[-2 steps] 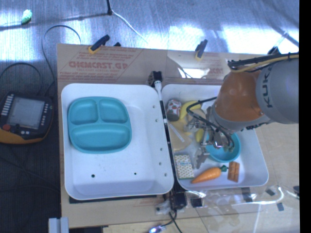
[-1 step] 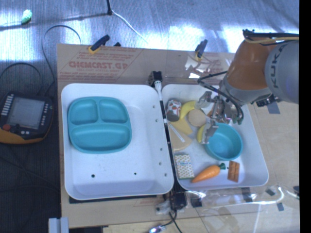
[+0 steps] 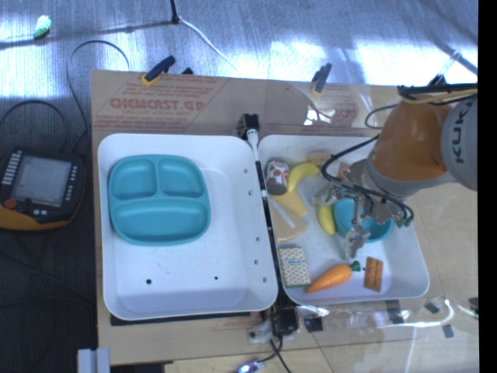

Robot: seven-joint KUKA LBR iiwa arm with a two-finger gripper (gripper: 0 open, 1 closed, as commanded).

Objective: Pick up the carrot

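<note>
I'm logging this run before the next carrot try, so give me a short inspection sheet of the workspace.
Surface: two white bins side by side; left bin holds a blue divided tray.
Job's things: carrot lies near the right bin's front edge, ungripped.
Clutter: banana, checkered packet, small brown block, blue bowl.
Grippers: gripper hangs above the bowl, beyond the carrot.
Cables: black cable on the floor.
Surroundings: pendant at left.

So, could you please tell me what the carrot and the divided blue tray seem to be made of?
Carrot: likely moulded plastic, a toy; even orange, smooth, small green stub. Tray: probably hard plastic, matte to slightly glossy; uniform turquoise, rounded moulded compartments.
</note>
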